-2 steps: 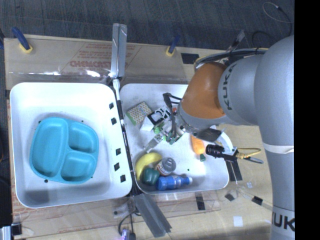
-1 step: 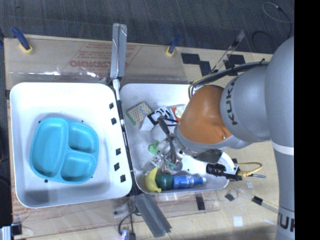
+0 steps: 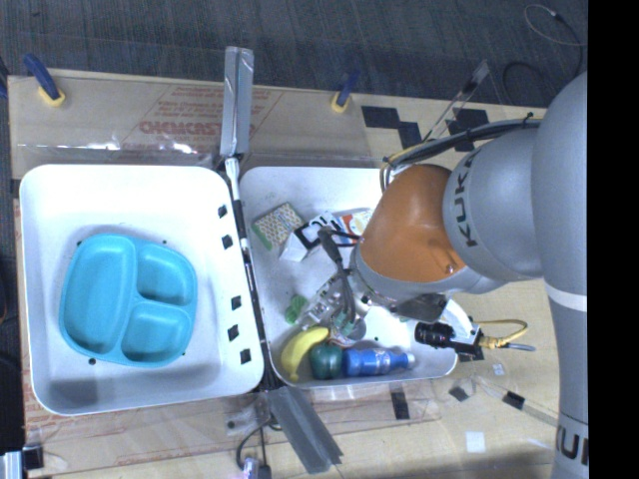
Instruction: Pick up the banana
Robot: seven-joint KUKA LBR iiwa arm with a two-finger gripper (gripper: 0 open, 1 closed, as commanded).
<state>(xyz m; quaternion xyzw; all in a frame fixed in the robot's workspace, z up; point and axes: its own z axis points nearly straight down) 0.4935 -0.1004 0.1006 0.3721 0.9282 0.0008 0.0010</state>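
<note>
The yellow banana lies in the front left corner of the right bin, against the bin's near wall. A dark green ball touches its right end. My gripper hangs just above and slightly right of the banana, over a jumble of small items. The orange wrist band and grey arm cover the bin's right half. Nothing of the banana is lifted; it rests on the bin floor.
A blue bottle lies along the near wall beside the green ball. A green patterned block and some printed packets sit at the back of the right bin. The left bin holds a blue divided tray.
</note>
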